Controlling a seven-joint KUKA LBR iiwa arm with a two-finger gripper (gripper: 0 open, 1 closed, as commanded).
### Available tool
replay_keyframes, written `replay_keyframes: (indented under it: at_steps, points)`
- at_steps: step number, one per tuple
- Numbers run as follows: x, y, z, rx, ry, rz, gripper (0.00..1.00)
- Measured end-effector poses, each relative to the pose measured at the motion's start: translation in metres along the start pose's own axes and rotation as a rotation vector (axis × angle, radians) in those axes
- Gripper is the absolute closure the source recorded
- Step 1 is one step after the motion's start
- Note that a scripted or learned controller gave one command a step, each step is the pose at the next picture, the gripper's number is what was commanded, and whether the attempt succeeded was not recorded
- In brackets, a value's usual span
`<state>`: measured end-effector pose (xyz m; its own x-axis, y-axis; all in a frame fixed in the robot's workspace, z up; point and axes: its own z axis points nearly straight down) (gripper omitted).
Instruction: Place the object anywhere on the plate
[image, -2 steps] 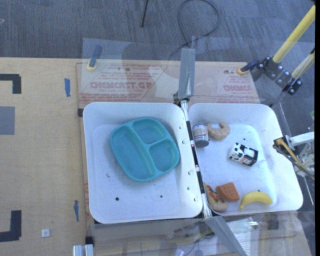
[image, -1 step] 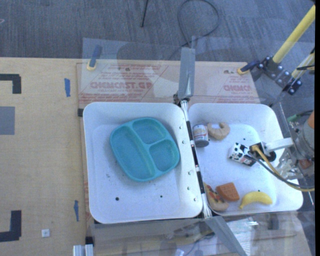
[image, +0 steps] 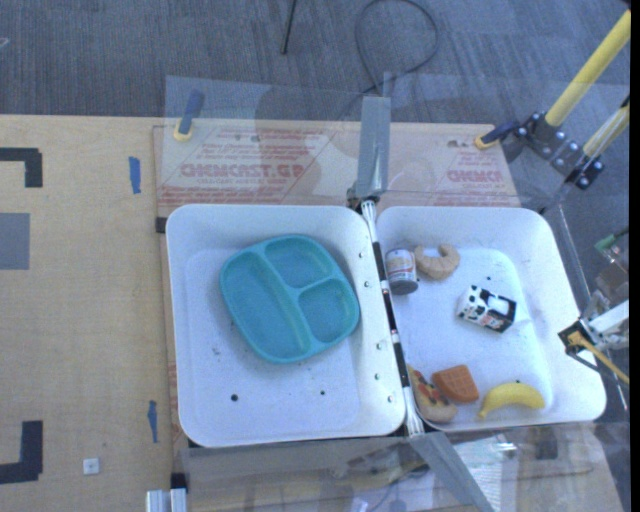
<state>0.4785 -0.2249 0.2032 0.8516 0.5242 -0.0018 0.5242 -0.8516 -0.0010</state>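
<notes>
Near the right bin's (image: 560, 250) edge, claw (image: 598, 335), grip state untellable, well right of the plate (image: 290, 297).

Teal plate (image: 289, 297), three compartments, flat in left bin, turned at a slant. Right bin: small can (image: 401, 270) upright beside croissant (image: 438, 261); black-and-white cow toy (image: 487, 309) mid-bin; banana (image: 513, 398), orange toast piece (image: 456, 383), pizza slice (image: 431, 397) along near edge

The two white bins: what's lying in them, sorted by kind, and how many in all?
Plates: 1, the teal divided plate in the left bin.
Toy foods: 4, croissant, banana, orange piece, pastry, in the right bin.
Cans: 1, small can.
Toy animals: 1, black-and-white toy.
Total: 7
</notes>
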Motion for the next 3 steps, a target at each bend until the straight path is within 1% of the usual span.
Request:
replay_keyframes:
  at_steps: [1, 2, 3]
  points:
    - [0.033, -0.053, 0.003, 0.005, -0.002, 0.242, 1.0]
    - [0.001, -0.002, -0.014, -0.001, 0.001, -0.188, 1.0]
    - [0.113, -0.094, 0.011, 0.002, -0.001, -0.082, 1.0]
